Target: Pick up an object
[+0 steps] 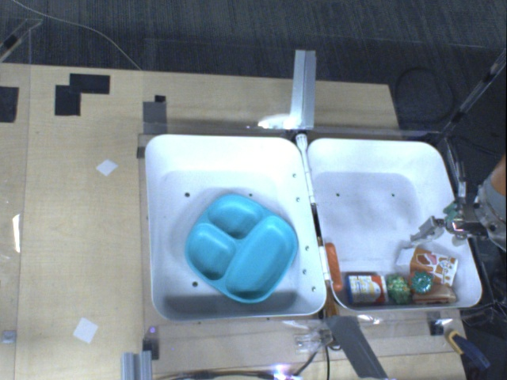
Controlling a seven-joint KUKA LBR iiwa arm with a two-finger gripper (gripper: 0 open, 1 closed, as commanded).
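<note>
The right bin (372,188) holds several small objects along its near wall. An orange carrot-like stick (331,266) lies against its left wall. Beside it are a small can (364,288) on its side, a green knobbly ball (398,290) and an orange-and-white packet (436,269). My gripper (432,229) reaches in from the right edge, low over the right bin's right side. It is just above and slightly left of the packet, and nothing shows in its grasp.
The left bin (170,180) holds a large blue divided dish (242,248) near its middle. A metal divider (309,204) separates the two bins. The far half of the right bin is bare white floor.
</note>
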